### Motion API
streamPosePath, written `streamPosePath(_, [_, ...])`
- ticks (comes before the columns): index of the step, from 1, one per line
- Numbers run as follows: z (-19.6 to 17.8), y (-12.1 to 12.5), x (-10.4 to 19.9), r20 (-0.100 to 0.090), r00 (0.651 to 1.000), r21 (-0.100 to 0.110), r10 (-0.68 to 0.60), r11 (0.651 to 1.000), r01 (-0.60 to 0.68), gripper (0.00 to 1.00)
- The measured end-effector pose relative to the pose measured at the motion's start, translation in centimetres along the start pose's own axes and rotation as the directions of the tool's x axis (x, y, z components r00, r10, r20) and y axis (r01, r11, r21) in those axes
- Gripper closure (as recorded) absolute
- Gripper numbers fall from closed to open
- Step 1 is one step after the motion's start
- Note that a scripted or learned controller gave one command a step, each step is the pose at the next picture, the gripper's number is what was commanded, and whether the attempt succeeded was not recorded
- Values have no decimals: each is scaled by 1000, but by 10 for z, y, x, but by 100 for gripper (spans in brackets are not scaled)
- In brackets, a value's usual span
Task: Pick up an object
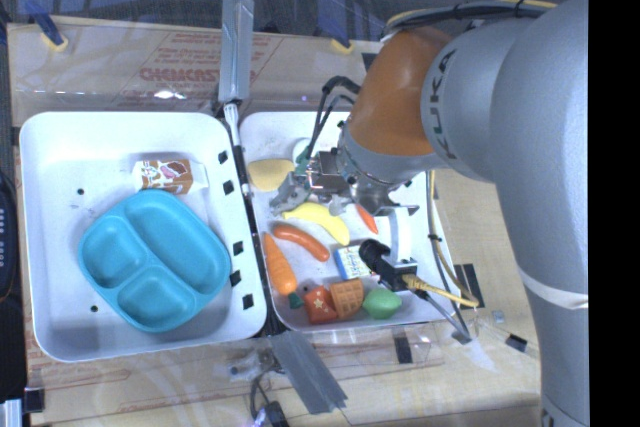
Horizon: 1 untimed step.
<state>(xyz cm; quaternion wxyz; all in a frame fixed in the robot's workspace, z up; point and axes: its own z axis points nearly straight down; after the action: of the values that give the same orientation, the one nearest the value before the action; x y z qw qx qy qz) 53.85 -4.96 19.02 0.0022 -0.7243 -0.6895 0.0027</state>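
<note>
One tool (pixel 300 187) low in right bin (pixel 420 313), over yellow banana (pixel 318 218), finger spread unclear, grip indeterminate

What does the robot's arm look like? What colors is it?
The arm is big, round and smooth, mostly shiny grey, with an orange band near its end and dark letters on the grey. Thin black cables loop beside it. The gripper at the tip is small grey metal.

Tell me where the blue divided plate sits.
The blue divided plate lies in the left bin, toward its front, just below a small brown carton.
</note>
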Motion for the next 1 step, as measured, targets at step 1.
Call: streamPosePath(1, [83, -44, -57, -1, 997, -4, 81, 997, -81, 0])
